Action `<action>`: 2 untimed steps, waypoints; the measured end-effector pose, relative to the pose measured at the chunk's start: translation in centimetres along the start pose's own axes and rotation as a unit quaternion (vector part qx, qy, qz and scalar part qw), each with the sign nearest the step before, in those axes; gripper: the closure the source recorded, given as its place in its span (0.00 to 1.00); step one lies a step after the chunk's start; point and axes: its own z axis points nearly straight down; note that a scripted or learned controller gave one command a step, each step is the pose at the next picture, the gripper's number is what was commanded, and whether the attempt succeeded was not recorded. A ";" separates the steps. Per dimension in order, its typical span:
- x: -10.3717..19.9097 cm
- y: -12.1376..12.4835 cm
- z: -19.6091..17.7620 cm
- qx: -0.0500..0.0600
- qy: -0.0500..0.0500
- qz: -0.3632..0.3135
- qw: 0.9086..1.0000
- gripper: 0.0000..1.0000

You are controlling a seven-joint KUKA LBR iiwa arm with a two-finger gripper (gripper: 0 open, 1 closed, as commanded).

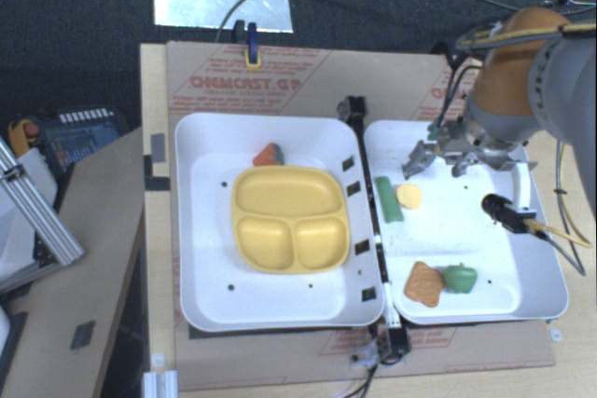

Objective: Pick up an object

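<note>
Probably the easiest target is the small yellow disc. It lies flat on the floor of the right bin, toward that bin's 10 o'clock corner, just beside a green bar that runs along the 9 o'clock wall; can't tell whether the two touch. The tool hangs near the disc, at approx its 1 o'clock, fingers spread w/ nothing between them, so it's released and free to drop. To do this well: shift toward 7 o'clock until centred over the disc, turn the wrist so the fingers close along the 12-to-6 line, i.e. parallel to the bar and clear of it, then go down close to the bin floor, since the disc looks low and may slip out of a high pinch. The orange lump and green piece at the bin's 6 o'clock sit touching, so they look a worse bet. The left bin holds a yellow divided plate and, at the plate's 12 o'clock, a small red-orange piece, both well apart from the tool.
</note>
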 end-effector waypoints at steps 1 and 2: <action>0.1 0.0 5.2 0.001 0.000 0.001 1.000 0.00; 0.0 0.2 3.8 -0.003 -0.001 0.001 1.000 1.00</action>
